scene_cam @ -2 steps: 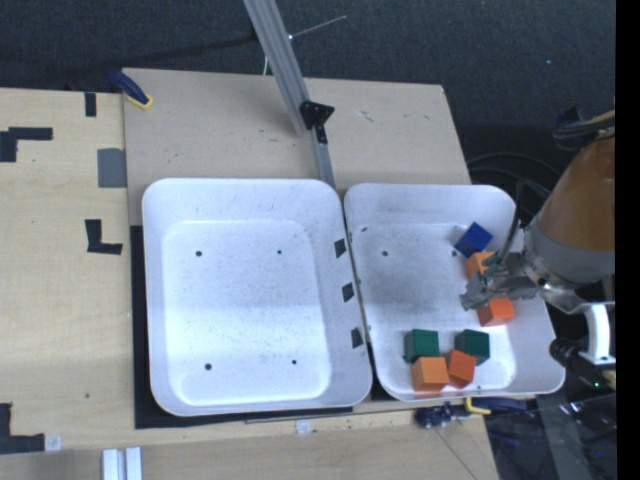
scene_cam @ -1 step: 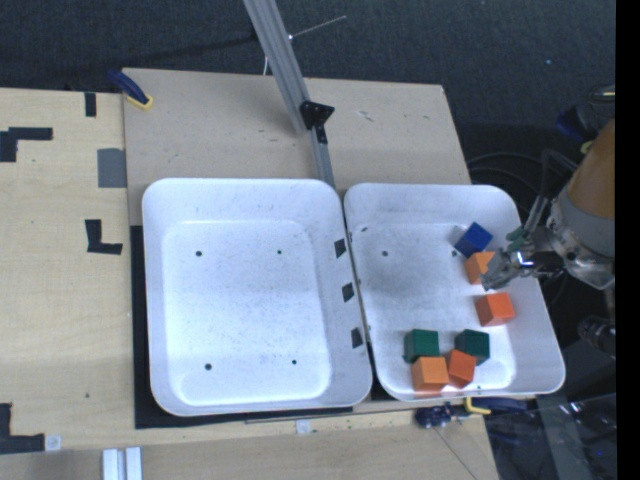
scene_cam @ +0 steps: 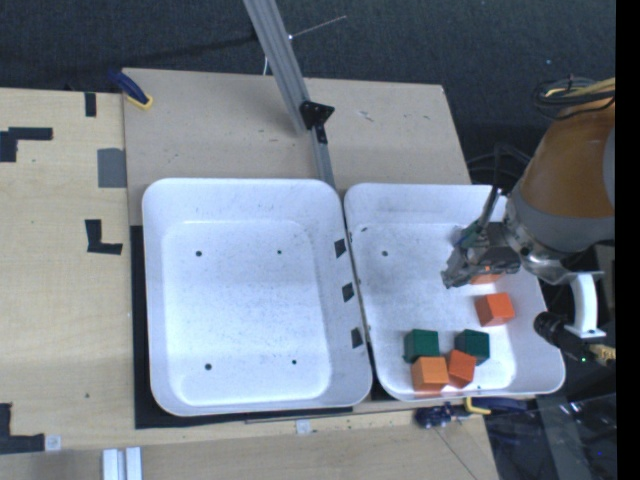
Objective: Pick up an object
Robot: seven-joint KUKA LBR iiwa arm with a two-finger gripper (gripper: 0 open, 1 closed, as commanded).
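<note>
Now we hover our claw [scene_cam: 468,266] mid-right in the right bin [scene_cam: 400,208]; its grip we cannot tell. Nearest orange block [scene_cam: 494,309] lies just below-right of it.

Single fixed overhead camera, angled down over both white bins [scene_cam: 345,218].

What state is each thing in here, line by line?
Gripper: low over the right bin, nothing seen in it.
Orange blocks: lying in the right bin, one beside the gripper.
Green blocks: lying in the right bin.
</note>
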